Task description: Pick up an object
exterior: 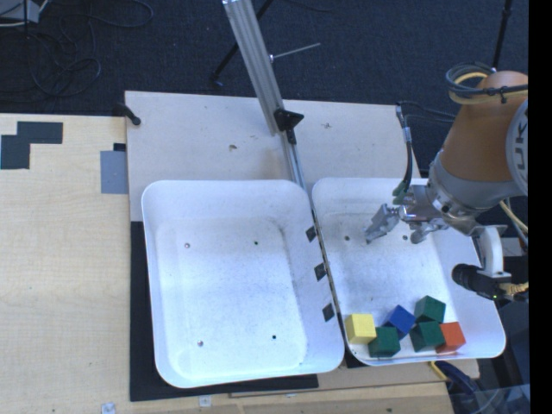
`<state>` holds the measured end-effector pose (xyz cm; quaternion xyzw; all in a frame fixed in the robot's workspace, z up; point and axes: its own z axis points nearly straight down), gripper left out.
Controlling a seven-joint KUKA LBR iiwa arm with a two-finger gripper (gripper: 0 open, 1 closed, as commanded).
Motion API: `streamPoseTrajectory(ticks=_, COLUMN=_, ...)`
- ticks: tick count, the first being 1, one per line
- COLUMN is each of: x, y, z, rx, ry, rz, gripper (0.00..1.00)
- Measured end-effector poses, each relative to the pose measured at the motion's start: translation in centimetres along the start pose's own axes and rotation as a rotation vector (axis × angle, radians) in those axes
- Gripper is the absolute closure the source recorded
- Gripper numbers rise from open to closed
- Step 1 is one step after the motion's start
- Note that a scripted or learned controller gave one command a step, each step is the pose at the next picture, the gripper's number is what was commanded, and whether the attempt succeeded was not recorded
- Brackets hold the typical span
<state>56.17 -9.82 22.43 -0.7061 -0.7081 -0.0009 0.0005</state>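
The hand (pixel 398 225) is seen over the upper middle of the right bin (pixel 345 198), with its fingers spread apart and nothing between them. The blocks are clustered at the near edge of that bin, well apart from the hand: a yellow block (pixel 361 327), blue block (pixel 401 318), three green blocks (pixel 385 341) and an orange block (pixel 451 335). The left bin (pixel 172 205) lies just beside it on the tabletop (pixel 198 128). No object is yet grasped. For a sound pick, the yellow block is judged the best target, being at the cluster's open end. The hand should be brought over it, aligned square to its faces and lowered fully before closing, so that neighbouring blocks are not jammed.
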Motion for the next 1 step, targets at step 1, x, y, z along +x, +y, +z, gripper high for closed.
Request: streamPoseTrajectory(ticks=1, x=0.25, y=-2.63, z=-1.58, rx=0.005, ry=0.0, rz=0.006, gripper=0.0)
